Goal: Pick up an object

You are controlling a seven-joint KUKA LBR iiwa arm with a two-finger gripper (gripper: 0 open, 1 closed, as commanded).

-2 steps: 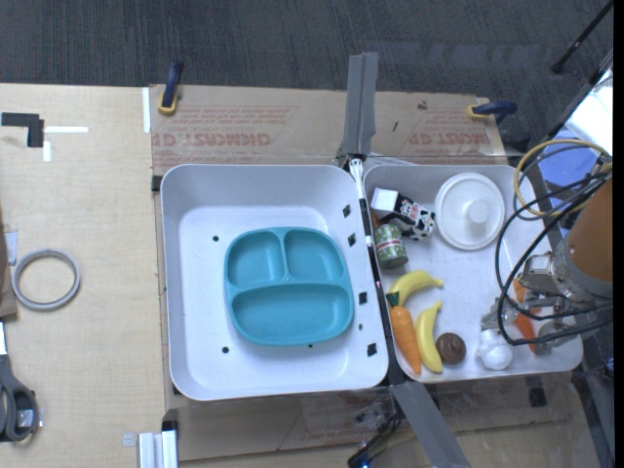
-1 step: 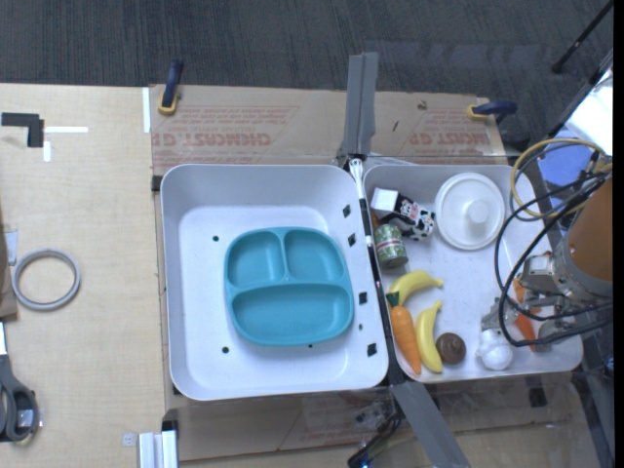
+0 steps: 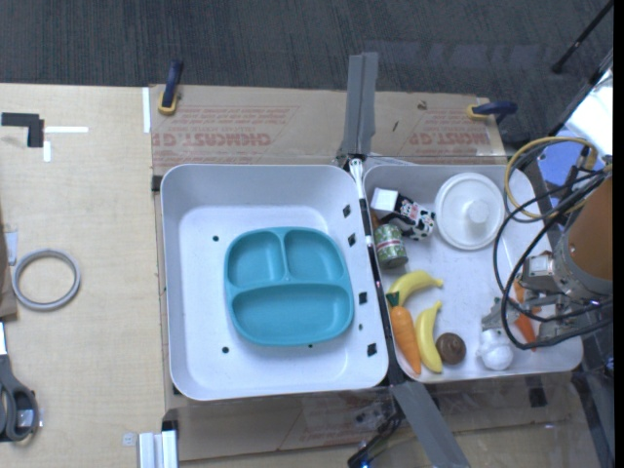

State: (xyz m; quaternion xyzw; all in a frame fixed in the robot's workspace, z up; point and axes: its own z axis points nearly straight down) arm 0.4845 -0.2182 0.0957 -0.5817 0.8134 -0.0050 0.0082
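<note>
My gripper [image 3: 526,305] hangs low over the right side of the right bin [image 3: 468,373], wrapped in cables. A small orange object [image 3: 525,328] lies just beneath it, partly hidden, and a white lumpy object [image 3: 495,352] sits beside that. Further left in the same bin are a brown ball [image 3: 450,346], two bananas [image 3: 414,285] [image 3: 429,334] and a carrot [image 3: 405,339]. A green can [image 3: 391,247], a black-and-white toy [image 3: 417,218], a white cube [image 3: 385,201] and a white round dish [image 3: 469,211] lie toward the back.
A teal divided plate [image 3: 290,286] rests in the left bin [image 3: 185,261]. On the bench to the left lie a grey tape roll [image 3: 44,279] and scissors [image 3: 15,408]. Yellow and black cables [image 3: 531,178] loop over the right bin's back corner.
</note>
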